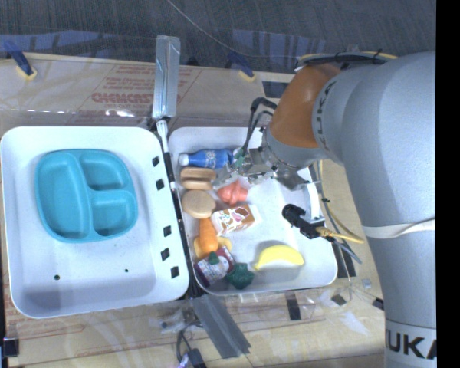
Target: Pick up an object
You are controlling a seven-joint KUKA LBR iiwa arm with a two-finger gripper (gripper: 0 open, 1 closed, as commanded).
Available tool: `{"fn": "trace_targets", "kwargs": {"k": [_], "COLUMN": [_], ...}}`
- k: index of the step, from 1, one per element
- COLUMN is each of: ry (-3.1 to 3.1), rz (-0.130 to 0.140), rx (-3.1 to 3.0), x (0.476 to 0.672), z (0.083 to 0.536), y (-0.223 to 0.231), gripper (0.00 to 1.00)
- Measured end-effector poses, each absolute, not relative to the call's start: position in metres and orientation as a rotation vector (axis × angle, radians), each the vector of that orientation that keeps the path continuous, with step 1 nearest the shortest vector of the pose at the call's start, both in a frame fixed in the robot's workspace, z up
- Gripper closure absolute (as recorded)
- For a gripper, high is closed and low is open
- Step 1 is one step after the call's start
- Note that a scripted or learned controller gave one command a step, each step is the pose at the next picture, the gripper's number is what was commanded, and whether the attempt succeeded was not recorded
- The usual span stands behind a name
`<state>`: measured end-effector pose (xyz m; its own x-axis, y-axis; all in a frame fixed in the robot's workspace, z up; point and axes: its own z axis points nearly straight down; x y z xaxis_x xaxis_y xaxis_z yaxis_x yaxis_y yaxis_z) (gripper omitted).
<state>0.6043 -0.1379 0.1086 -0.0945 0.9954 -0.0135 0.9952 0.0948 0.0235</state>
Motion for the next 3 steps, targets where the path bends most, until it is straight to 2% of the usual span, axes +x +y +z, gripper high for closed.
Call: {"fn": "trace_targets", "kwargs": {"k": [1, 2, 3], "ry": [2.479, 2.622, 2.617], "rz": [0.019, 0.013, 0.019], "rx": [1.877, 1.685, 1.675], "x": [0.589, 0.609, 0.613], "z": [0.109, 0.108, 0.122], "y": [-0.130, -0.147, -0.147], "gripper": [0.00, 0.00, 1.00]}}
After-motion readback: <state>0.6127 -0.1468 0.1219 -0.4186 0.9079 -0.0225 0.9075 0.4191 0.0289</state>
